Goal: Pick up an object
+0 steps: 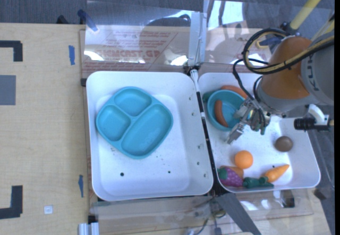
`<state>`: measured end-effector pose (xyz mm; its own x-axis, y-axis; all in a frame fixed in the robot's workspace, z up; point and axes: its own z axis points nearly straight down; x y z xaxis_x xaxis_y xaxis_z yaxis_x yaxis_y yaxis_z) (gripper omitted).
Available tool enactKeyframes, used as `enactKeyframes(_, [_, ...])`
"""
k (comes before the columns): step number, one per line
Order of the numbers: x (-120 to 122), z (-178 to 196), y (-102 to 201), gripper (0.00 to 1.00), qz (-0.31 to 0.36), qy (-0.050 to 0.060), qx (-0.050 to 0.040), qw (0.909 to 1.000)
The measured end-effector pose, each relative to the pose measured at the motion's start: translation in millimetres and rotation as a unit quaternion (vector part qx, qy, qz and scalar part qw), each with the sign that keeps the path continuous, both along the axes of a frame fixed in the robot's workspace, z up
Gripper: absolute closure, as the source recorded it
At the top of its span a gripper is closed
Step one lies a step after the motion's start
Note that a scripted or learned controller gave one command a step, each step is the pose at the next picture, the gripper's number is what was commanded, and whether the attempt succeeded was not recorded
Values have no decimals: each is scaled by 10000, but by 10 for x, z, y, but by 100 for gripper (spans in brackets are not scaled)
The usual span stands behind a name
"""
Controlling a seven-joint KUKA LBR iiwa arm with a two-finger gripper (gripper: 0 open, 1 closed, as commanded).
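Bench (37, 138): two white bins (143, 183) side by side.

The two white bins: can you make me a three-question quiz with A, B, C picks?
1. Where is the blue divided plate?
A. left bin
B. right bin
C. on the wooden bench

2. What colour is the round fruit below the hand?
A. green
B. orange
C. white

3. How does the blue bowl sit?
A. flat, opening up
B. upside down
C. tipped on its side

Answers: 1 A, it lies in the left bin. 2 B, it looks orange. 3 C, its opening faces sideways, something orange inside.
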<state>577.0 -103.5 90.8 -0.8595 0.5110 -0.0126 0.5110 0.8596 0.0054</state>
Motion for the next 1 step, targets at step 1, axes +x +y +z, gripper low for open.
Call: enactKeyframes(1, [171, -21, 39, 0, -987, 161, 12, 9950])
